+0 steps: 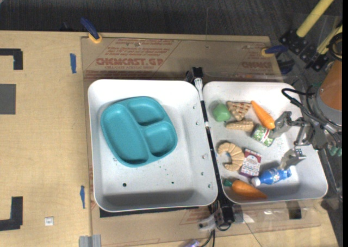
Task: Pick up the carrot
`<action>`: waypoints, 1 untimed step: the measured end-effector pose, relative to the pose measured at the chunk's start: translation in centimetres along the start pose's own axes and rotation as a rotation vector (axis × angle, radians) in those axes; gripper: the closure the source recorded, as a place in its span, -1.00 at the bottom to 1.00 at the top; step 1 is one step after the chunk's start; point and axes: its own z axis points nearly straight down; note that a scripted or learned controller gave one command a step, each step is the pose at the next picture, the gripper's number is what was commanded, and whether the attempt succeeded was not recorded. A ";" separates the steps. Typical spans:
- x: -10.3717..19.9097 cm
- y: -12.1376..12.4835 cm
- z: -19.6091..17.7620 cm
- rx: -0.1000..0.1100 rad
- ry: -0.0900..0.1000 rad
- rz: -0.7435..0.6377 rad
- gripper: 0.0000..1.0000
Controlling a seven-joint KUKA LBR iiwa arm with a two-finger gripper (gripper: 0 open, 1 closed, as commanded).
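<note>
**Inspector A:** Starting at the gripper [290,138]: its two metal jaws are standing apart, one near the upper carrot, the other just above the blue bottle, and nothing is sitting between them. They are hanging over the right part of the right bin [312,183].

**Inspector B:** And the target?

**A:** Two orange pieces are answering to "carrot". One carrot [262,115] is lying at a slant in the upper part of that bin, just beside the jaws' upper finger, tapered and smooth, looking like moulded plastic. A second carrot [246,188] is lying along the near wall, close to the bin divider.

**B:** Which one am I recommending?

**A:** In my judgement the upper one, since it is nearer. The jaws should be closing across its narrow width, not along its length, and descending clear of the small green-labelled carton [263,135] touching or nearly touching its lower end. A glossy taper is likely slipping toward the thin tip, so gripping at the thick middle is safer.

**B:** Surroundings?

**A:** Clutter is crowding the bin: a ridged tan waffle wedge [238,110], a round green ball [221,112], a croissant-shaped pastry [232,154], a blue bottle [273,176]. The left bin [103,186] is carrying a matte teal divided plate [138,130]. Both bins are sitting on a cardboard-covered bench [43,131].
</note>
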 end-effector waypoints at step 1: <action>-8.7 -3.9 11.9 0.002 -0.008 0.203 -1.00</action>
